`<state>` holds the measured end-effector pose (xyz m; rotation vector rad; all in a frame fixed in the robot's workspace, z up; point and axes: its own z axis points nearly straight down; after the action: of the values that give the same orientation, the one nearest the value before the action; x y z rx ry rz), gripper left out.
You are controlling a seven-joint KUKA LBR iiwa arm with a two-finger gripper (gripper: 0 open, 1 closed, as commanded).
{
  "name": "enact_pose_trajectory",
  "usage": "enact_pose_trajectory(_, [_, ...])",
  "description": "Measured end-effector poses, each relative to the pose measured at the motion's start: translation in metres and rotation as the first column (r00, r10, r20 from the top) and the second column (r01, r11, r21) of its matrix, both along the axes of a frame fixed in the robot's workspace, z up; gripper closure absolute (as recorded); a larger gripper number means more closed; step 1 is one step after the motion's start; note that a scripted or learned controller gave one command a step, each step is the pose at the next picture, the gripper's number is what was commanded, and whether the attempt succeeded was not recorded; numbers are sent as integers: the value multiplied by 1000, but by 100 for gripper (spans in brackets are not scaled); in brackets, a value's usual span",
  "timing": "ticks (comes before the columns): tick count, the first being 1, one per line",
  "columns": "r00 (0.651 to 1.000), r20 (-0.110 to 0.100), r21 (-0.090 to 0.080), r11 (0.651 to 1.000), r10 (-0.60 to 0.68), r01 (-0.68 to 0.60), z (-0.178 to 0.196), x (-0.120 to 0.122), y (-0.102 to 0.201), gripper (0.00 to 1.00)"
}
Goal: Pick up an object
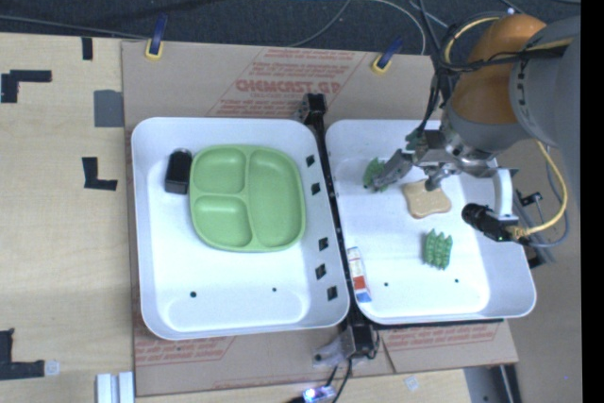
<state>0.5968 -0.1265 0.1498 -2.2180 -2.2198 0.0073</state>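
In the right bin (pixel 491 297), end effector (pixel 408 167) grip state unreadable; tan piece (pixel 426 198) touching at 5 o'clock; green piece (pixel 377 173) at 9.

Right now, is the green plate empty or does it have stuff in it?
Empty. The green plate sits flat in the left bin, and all three of its sections show bare green. The black block lies beside it, not in it.

toast slice (pixel 427 199): I saw it flat, tan, upper right bin.
green toy (pixel 437 248): lay just below it.
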Motion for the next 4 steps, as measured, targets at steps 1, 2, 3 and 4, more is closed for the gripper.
enact_pose_trajectory(1, [1000, 4, 1, 1000, 2, -2, 13, 1, 1, 100])
enact_pose_trajectory(2, [1000, 11, -1, 1000, 0, 0, 71, 6, -7, 100])
enact_pose_trajectory(3, [1000, 11, 0, 1000, 1, -1, 121, 7, -7, 100])
enact_pose_trajectory(4, [1000, 4, 2, 1000, 5, -5, 109, 5, 54, 100])
